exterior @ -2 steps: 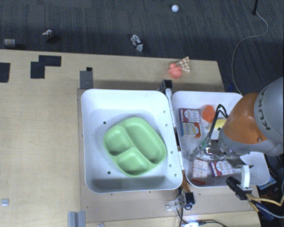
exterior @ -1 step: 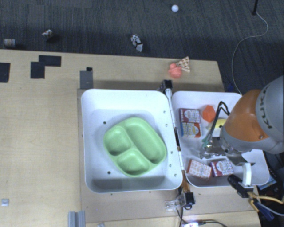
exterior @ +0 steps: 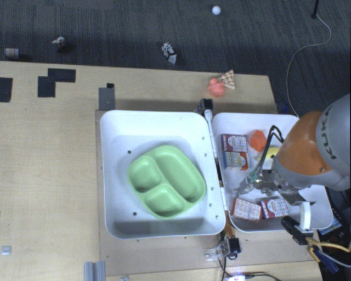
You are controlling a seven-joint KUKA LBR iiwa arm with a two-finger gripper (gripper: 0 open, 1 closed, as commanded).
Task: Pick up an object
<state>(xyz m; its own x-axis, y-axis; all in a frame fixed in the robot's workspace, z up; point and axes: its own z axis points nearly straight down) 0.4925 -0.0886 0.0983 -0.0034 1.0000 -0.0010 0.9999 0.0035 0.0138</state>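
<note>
Grey arm [exterior: 335, 137] with a rounded orange band [exterior: 304, 145].

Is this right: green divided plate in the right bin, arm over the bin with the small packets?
Wrong bin. The camera view shows the green divided plate in the left bin. The arm is over the right bin, where the small packets lie.

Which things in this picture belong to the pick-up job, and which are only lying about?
Job:
- two-finger gripper, over the right white bin
- red-and-white cartons in that bin
- small orange object in that bin

Lying about:
- green divided plastic tray in the left white bin
- pink ball on the bench
- white ball on the floor
</note>
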